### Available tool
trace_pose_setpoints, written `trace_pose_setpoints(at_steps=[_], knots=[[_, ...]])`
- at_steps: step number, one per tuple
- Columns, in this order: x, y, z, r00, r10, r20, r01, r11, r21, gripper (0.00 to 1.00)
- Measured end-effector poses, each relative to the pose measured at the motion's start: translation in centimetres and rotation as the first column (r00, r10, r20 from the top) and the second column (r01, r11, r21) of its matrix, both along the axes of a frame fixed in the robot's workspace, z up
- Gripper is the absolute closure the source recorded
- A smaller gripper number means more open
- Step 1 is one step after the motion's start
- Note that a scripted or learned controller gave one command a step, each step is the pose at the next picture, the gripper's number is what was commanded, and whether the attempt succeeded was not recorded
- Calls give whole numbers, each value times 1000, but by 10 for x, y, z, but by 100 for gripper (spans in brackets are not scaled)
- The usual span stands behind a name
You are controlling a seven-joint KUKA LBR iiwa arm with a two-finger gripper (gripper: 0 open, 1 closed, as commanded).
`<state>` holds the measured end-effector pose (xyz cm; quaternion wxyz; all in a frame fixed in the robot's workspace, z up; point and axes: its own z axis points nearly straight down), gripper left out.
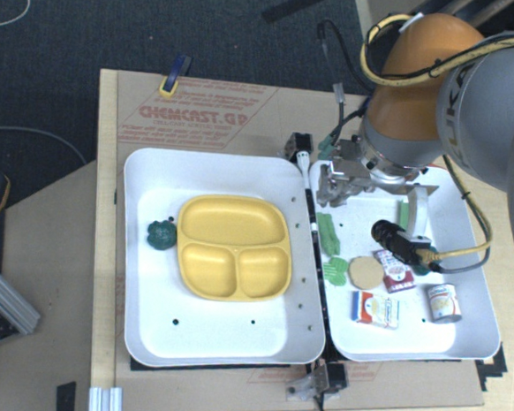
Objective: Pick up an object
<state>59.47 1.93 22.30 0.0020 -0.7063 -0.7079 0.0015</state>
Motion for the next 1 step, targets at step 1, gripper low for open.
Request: trace_pose_setpoints(at_steps=[1], knots=[[-3,-3,6,1000,-2,3,2,1000,0,100]])
